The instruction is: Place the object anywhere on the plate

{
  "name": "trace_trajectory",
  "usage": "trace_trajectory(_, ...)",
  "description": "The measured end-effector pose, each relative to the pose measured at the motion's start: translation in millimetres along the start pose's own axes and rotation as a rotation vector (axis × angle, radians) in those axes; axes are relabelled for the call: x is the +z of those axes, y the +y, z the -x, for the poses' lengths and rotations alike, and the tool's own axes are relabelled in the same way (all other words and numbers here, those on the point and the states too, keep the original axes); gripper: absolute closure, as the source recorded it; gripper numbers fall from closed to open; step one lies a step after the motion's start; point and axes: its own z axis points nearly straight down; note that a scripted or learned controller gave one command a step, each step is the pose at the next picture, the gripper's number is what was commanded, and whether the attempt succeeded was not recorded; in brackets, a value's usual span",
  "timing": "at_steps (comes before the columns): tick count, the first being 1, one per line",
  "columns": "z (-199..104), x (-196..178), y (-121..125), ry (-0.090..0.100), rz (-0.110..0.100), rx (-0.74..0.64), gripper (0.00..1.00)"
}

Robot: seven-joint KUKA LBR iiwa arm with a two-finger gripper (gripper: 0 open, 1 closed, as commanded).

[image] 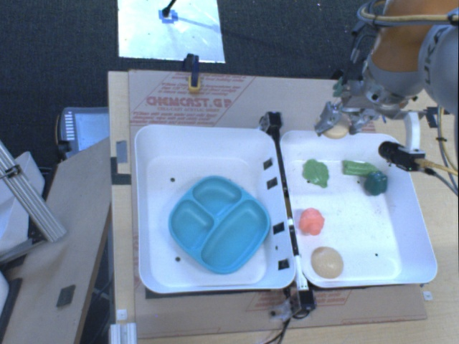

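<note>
A blue divided plate (217, 223) lies in the left white bin (154, 153). My gripper (343, 126) hangs over the far edge of the right bin (412, 256), well to the right of the plate. A small pale beige object (336, 130) sits between its fingertips, and the gripper looks shut on it. Loose on the right bin's floor lie a green leafy piece (315, 172), a green stick (356, 168), a dark teal lump (375, 183), a pink-orange piece (311, 221) and a tan oval (327, 261).
A black divider with clips (278, 192) runs between the two bins. The arm's grey and orange wrist (409, 27) stands above the right bin's far corner, with a black fitting and cables (401, 156) at the bin's right rim. Cardboard (215, 99) lies under the bins.
</note>
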Motion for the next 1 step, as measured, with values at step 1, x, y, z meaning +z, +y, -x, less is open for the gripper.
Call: trace_trajectory(1, -47.3, 14.2, 4.2, 0.001, -0.002, 0.0, 1.0)
